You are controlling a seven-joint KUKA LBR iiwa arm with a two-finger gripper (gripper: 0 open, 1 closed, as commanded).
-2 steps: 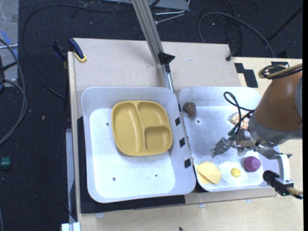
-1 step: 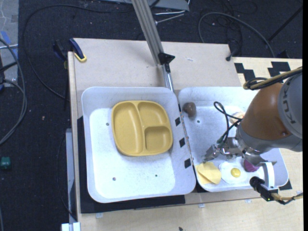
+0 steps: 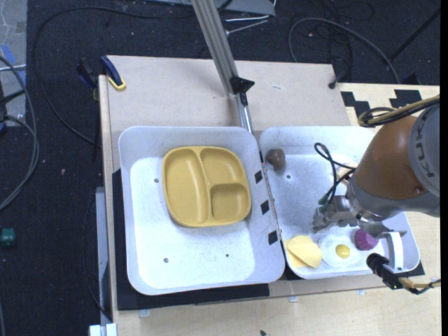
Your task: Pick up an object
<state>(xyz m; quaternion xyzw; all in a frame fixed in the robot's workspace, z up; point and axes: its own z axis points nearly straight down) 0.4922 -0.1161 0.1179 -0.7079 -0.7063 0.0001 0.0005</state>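
Looking down from the fixed camera, we see the claw (image 3: 334,214) lowered into the right-hand bin (image 3: 301,163), near the counter's (image 3: 175,93) front right corner. Whether it is open or closed, we cannot tell. Just beside it lie a yellow wedge (image 3: 304,251), a fried-egg toy (image 3: 340,251) and a purple piece (image 3: 365,239), with a brown lump (image 3: 276,159) well apart at the bin's far edge. A yellow divided plate (image 3: 207,185) sits in the left bin (image 3: 196,261). We judge the crowding risky: the claw may nudge neighbours aside and come up with nothing.
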